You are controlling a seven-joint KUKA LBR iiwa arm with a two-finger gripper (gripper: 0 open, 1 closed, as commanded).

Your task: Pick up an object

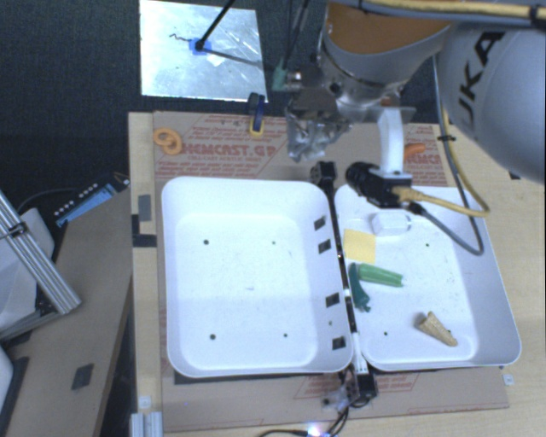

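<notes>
The camera looks down on a brown board (230, 149) that carries two white bins side by side. The left bin (247, 273) shows its white floor with some small dark dots. The right bin (478, 290) holds the objects.

A yellow square (359, 246) lies near the far left corner of the right bin, close to the wall shared with the left bin. Just beyond it, towards the far edge, lies a pale white piece (391, 224), hard to make out against the floor. A green piece (380, 277) lies just on the near side of the yellow square, by the left wall, and a darker green strip (360, 295) touches its left end and points to the near edge. A tan wedge (436, 329) lies alone near the near edge, well apart from the green things.

The grey arm (503, 77) comes in from the top right, with its orange band (384, 26) at the top edge. The gripper (314, 141) hangs over the far edge of the board, just outside the far corners where the two bins meet. It is blurred, so it is not possible to tell if it is spread or pressed together, and no object is seen in it. A yellow cable (444, 205) runs over the far edge of the right bin.

An orange ring (167, 141) lies at the far left corner of the board.
</notes>
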